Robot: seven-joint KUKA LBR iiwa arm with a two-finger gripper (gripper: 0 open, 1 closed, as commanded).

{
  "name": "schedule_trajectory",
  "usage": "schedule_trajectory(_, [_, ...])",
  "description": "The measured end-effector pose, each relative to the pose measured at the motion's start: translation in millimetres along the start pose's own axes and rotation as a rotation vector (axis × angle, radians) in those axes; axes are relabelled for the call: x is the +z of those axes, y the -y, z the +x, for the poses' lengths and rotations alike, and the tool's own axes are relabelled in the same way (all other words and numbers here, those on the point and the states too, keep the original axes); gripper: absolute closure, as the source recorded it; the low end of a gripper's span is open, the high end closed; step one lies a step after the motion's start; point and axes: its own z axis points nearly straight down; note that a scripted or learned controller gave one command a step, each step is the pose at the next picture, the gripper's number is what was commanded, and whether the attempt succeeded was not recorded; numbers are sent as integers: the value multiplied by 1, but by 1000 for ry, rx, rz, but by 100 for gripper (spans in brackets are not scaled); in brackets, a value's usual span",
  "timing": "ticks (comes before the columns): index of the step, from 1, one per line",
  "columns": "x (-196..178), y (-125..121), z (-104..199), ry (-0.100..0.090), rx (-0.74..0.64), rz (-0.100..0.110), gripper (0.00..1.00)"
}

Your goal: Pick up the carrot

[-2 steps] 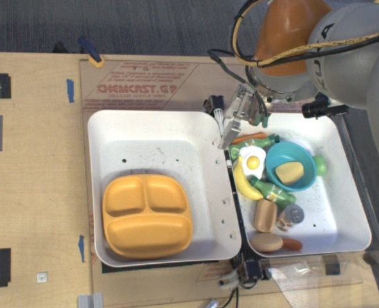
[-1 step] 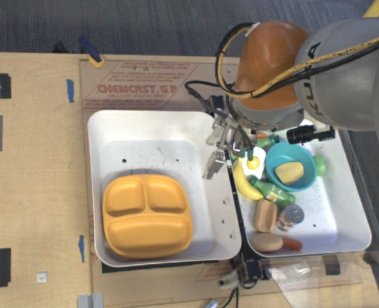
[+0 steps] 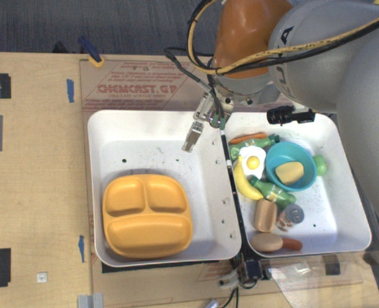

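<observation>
From above, the gripper (image 3: pixel 197 131) hangs over the back right part of the left bin (image 3: pixel 112 140), near the divider between the bins — nothing sits between its fingers, though whether they stand apart or closed I cannot tell. The carrot (image 3: pixel 247 137) lies at the back of the right bin (image 3: pixel 343 197), just behind a fried egg (image 3: pixel 252 162) and beside a teal bowl (image 3: pixel 291 165), while a yellow sectioned tray (image 3: pixel 147 215) rests in the left bin.

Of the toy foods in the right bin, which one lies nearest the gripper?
The carrot, a thin orange stick at the bin's top-left corner, just right of the gripper; the banana and fried egg lie farther down.
</observation>
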Motion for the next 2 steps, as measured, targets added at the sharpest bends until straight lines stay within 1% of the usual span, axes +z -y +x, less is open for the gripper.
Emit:
schedule_trajectory(1, [99,33,70,-18,-14,9,0])
schedule_trajectory(2, [17,78,92,-2,-161,2,0])
